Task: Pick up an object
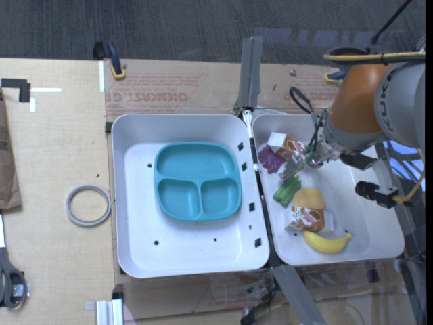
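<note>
While lowered over the far-left clutter of the right bin (379, 246), gripper (312, 156) at approach step beside purple item (270, 159) and packet (292, 146); jaws' state indeterminable; next: centre, close.

Red print on cardboard sheet (162, 87) behind left bin (128, 181), upside down/mirrored, not legible. Partial dark lettering on arm (399, 107) right of that bin, unreadable. Snack pack (308, 217) print too small.
</note>
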Robot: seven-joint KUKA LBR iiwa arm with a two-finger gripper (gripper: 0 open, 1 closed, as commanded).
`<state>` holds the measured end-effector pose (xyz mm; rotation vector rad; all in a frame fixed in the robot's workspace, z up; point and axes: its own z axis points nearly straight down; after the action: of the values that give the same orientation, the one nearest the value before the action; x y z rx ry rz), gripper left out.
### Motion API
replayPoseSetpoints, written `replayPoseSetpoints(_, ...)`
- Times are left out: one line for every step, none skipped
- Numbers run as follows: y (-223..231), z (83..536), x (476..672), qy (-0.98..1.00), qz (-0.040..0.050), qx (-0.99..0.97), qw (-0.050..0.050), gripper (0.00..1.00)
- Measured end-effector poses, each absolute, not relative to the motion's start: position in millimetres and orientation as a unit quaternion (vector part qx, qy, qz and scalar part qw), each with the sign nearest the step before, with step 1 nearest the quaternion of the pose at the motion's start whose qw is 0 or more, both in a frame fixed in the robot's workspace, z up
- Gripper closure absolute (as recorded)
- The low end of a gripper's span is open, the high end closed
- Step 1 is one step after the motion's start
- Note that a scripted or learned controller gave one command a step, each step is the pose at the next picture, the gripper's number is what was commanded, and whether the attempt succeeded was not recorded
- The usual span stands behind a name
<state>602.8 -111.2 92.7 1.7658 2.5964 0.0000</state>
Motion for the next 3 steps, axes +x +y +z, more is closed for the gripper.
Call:
replayPoseSetpoints(-105.0,92.2,641.6,0.795,0.0000,0.606,0.001,0.00)
replayPoseSetpoints(-115.9,91.4,569.7,0.797,-0.0005,0.604,0.000,0.00)
replayPoseSetpoints(-101.9,91.4,540.4,0.776,-0.0002,0.631,-0.001,0.00)
